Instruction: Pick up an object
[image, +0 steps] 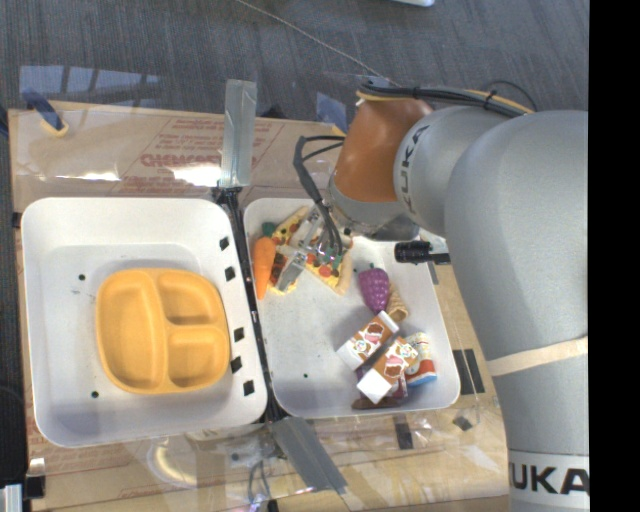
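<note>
My gripper (293, 266) is down in the upper left part of the right bin (300, 370), below the orange wrist band. It stands between an orange carrot (262, 266), which lies along the bin's left wall, and a pizza slice (328, 264) just to its right. The gripper partly covers both. Purple grapes (375, 288) lie further right. Nothing is visibly lifted off the bin floor.
The left bin (60, 230) holds a yellow divided plate (160, 328). Snack packets (368, 340) and a colourful packet (408, 362) lie at the right bin's lower right. The grey arm (500, 250) covers the right side of the bench.
</note>
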